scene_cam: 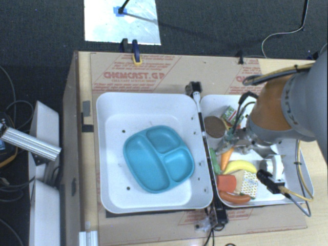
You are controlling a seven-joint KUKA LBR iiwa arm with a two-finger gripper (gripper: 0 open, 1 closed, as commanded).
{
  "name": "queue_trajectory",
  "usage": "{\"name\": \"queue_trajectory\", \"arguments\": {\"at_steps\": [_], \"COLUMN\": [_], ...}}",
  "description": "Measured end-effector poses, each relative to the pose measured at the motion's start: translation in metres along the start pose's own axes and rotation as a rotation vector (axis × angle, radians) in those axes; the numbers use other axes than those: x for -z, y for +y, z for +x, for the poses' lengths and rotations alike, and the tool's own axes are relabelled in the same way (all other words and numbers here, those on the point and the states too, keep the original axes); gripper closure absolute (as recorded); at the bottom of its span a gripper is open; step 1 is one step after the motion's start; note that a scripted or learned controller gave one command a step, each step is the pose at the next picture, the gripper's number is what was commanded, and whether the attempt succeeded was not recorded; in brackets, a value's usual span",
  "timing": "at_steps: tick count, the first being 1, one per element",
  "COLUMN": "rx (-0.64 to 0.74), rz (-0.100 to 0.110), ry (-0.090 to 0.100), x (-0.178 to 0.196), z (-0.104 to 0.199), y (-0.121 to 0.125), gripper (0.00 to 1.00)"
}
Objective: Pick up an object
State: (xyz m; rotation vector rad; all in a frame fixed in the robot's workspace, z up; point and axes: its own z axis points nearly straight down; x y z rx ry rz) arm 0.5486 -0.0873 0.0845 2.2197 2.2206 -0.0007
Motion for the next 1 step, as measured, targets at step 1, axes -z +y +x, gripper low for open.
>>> {"name": "queue_trajectory", "arguments": {"at_steps": [1], "rx": [0.002], "rz": [-0.002], "ry": [0.000], "x": [0.0103], "z": [0.0002], "y": [0.0007], "gripper": [1.00]}}
